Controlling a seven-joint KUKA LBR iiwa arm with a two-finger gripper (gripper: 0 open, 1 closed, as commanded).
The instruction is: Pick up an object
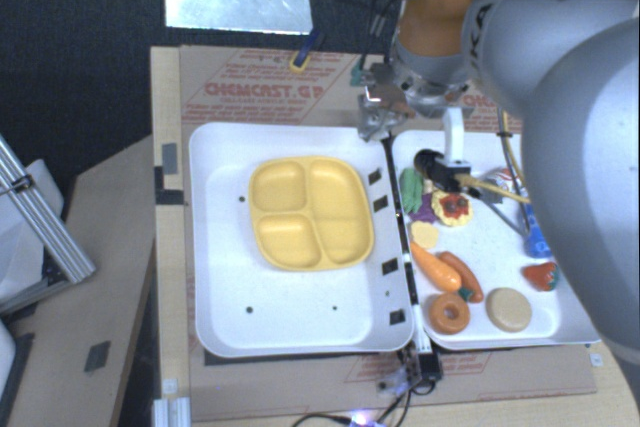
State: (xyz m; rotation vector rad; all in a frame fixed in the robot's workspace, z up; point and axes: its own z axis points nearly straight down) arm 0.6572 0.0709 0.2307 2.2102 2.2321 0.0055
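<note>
Yellow plastic divided plate (310,213) fills the left white bin (215,245). An orange plastic toy carrot (435,267) lies in the right white bin (495,250) among other toy foods. The gripper (378,123) hovers at the far rim between the bins, holding nothing visible; whether it is open or closed cannot be told.

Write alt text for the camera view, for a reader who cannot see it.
A grey robot arm reaches in from the right, its gripper over the far end of the divide between two white bins. The left bin holds a yellow divided plate; the right bin holds toy foods, including a carrot and a doughnut.
</note>
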